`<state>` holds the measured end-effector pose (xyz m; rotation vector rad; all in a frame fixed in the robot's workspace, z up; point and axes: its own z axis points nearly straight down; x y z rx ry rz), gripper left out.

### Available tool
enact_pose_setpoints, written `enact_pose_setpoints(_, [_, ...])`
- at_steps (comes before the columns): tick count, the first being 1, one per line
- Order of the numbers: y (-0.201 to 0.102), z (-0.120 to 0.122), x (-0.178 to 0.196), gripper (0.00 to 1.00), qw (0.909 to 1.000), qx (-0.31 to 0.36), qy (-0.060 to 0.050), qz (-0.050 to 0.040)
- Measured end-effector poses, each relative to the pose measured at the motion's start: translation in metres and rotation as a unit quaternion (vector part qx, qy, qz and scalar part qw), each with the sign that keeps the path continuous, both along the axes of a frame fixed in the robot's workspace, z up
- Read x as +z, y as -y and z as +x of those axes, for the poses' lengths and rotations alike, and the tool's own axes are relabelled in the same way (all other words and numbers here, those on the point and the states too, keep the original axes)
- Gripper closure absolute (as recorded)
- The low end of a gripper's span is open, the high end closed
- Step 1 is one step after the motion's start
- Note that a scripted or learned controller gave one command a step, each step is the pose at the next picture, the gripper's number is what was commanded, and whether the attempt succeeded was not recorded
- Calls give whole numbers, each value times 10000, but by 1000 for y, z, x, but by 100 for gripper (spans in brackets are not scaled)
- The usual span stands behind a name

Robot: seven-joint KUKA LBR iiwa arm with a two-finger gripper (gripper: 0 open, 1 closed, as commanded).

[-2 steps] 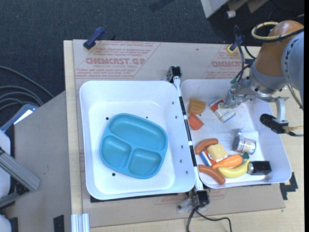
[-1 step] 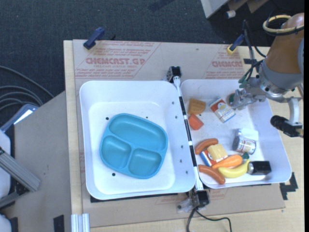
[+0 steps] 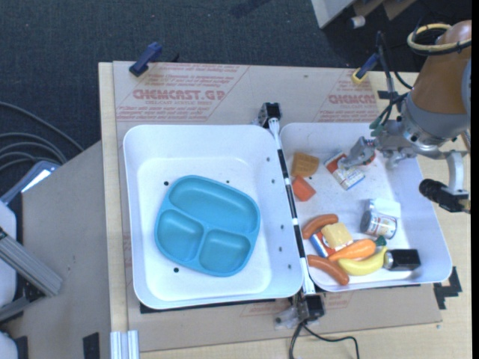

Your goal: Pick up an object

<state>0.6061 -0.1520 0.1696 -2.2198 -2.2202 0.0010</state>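
My gripper point(image 3: 364, 152) hangs over the back of the right bin point(image 3: 436, 230), coming in from the right below the orange-banded wrist. Its tip sits right against a small red-and-white carton point(image 3: 346, 172) lying on the bin floor; whether it grips the carton is unclear. Further left in the same bin lie a tan block point(image 3: 304, 163) and a red-orange piece point(image 3: 303, 190). Toward the front are a silver can point(image 3: 378, 222), a red sausage point(image 3: 320, 225), a yellow block point(image 3: 337, 235), a carrot point(image 3: 356, 249), a banana point(image 3: 368, 265) and a black item point(image 3: 405, 258).
The left bin point(image 3: 136, 200) holds a blue divided plate point(image 3: 207, 225). A raised divider with clamps point(image 3: 284, 193) runs between the two bins. A second sausage point(image 3: 329, 269) lies at the right bin's front edge. Cables trail from the arm at the right.
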Motion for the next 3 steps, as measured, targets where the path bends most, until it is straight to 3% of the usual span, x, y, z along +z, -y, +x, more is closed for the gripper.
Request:
enact_pose_setpoints(1, [28, 63, -81, 0, 10000, 5, 49, -21])
enact_pose_setpoints(2, [28, 62, -69, 100, 10000, 8, 10, -17])
enact_pose_setpoints(3, [-23, -16, 2, 100, 10000, 0, 2, 0])
